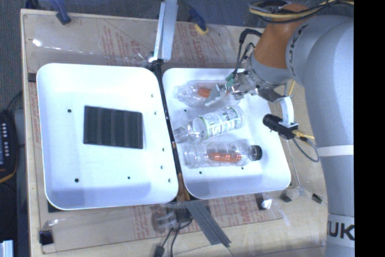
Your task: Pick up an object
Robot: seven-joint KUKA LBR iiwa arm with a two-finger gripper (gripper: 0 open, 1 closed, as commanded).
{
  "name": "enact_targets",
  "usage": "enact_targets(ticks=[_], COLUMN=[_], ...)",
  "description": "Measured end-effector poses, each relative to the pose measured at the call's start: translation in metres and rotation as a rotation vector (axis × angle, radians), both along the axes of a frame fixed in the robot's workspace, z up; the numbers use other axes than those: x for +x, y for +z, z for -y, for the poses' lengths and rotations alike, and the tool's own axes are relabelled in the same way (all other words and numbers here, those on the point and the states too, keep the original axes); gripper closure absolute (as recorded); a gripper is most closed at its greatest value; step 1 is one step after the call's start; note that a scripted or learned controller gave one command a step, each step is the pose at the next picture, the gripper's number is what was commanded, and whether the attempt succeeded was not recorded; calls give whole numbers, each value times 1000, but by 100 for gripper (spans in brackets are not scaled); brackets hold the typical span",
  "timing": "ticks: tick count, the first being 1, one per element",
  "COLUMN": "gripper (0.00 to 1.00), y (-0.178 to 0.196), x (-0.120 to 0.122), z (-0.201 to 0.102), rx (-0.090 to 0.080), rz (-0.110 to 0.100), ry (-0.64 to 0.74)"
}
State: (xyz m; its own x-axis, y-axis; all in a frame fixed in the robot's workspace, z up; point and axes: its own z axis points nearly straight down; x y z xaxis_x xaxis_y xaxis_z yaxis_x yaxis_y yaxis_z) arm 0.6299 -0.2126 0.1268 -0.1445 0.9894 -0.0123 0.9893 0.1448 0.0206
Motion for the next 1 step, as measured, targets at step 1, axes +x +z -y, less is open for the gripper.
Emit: enact_targets(ticks=[1], gripper=[0], y=[-23], x=[-49], z=[-3], rx=[9], rz=[-26], ry=[83])
